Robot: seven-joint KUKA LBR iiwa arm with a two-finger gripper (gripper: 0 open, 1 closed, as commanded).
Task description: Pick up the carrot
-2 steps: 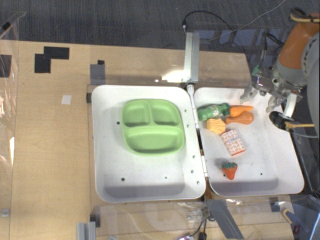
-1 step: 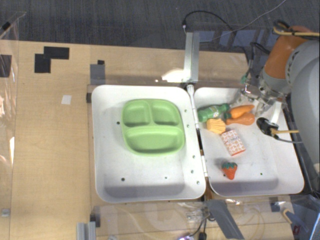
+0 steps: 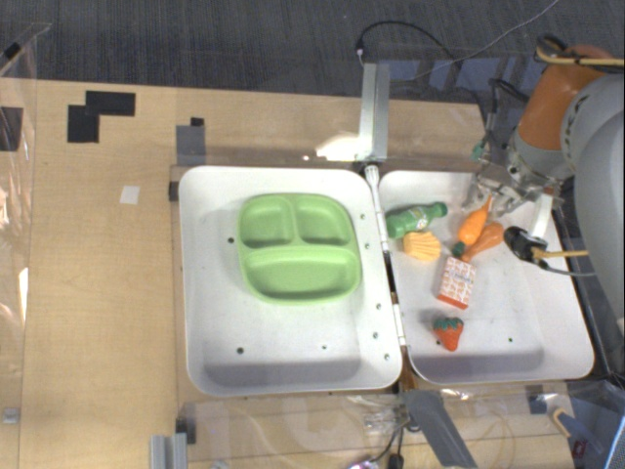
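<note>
The gripper (image 3: 496, 199) hangs over the back of the right bin (image 3: 547, 345), its pale fingers (image 3: 508, 203) pointing down at the upper end of the two orange pieces below. How far the fingers are spread cannot be told from this slanted view, nor whether anything sits between them.

Just under the gripper lie two carrot-like pieces, touching or nearly so: one carrot (image 3: 473, 227) set steeply, and a second carrot (image 3: 484, 241) just to its right, lower and angled toward the bin's middle. They rest on the bin floor near its back wall.

The right bin holds five more things counted with them: one green bottle (image 3: 414, 219) lying on its side against the divider, one yellow ridged piece (image 3: 423, 247) just below the bottle, one small carton (image 3: 456, 283) with red and white print too small to read, and one strawberry (image 3: 449, 333) near the front.

The left bin (image 3: 215, 350) holds one green tray (image 3: 297, 245) with three compartments.

The grey arm with its orange band (image 3: 552, 101) comes in from the right.
</note>
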